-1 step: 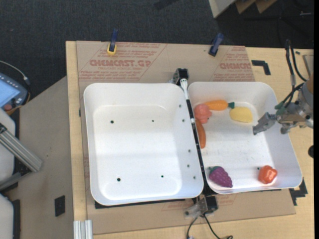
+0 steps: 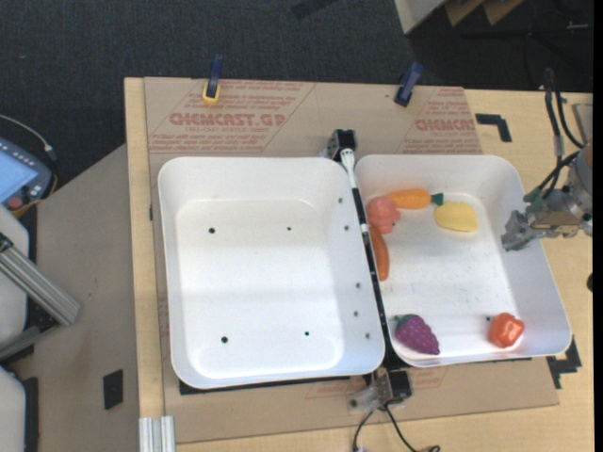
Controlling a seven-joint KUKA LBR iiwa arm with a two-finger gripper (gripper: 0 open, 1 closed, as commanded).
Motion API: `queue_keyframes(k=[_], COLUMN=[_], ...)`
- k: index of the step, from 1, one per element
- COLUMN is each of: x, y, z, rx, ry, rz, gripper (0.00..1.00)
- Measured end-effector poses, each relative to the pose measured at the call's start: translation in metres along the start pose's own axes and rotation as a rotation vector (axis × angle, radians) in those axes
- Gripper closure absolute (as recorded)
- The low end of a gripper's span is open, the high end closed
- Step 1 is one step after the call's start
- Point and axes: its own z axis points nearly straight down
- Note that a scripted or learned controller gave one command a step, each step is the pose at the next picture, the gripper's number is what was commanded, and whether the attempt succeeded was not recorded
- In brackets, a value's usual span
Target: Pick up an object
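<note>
The right bin [image 2: 528, 281] holds several toy foods. A small orange carrot [image 2: 410, 198] lies at its far side, with a yellow lemon [image 2: 456, 217] just right of it. A pink peach [image 2: 382, 212] sits against the left wall, and a long orange piece [image 2: 380, 254] lies below it. Purple grapes [image 2: 415, 333] and a red pepper [image 2: 506, 330] rest near the front wall. My gripper [image 2: 516, 233] hangs at the bin's right rim, right of the lemon and apart from it. Nothing shows in its grasp.
The left bin [image 2: 179, 281] stands beside the right one, with a black clip [image 2: 343, 144] where they meet at the back. Blue clamps [image 2: 214, 80] [image 2: 409, 83] hold the cardboard base. Cables hang by the bench's right edge [image 2: 556, 130].
</note>
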Motion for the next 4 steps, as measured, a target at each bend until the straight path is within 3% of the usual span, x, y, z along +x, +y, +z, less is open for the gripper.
queue_keyframes(k=[1,2,3,4], x=[-0.001,0.058,0.025,0.045], y=[-0.024,0.100,0.107,0.137], z=[-0.083,-0.232,-0.296,-0.172], rx=[-0.004,-0.022,-0.009,0.013], ry=[-0.002,-0.004,-0.004,0.004], rz=[0.000,-0.011,0.002,-0.001], gripper=[1.00,1.00,1.00,1.00])
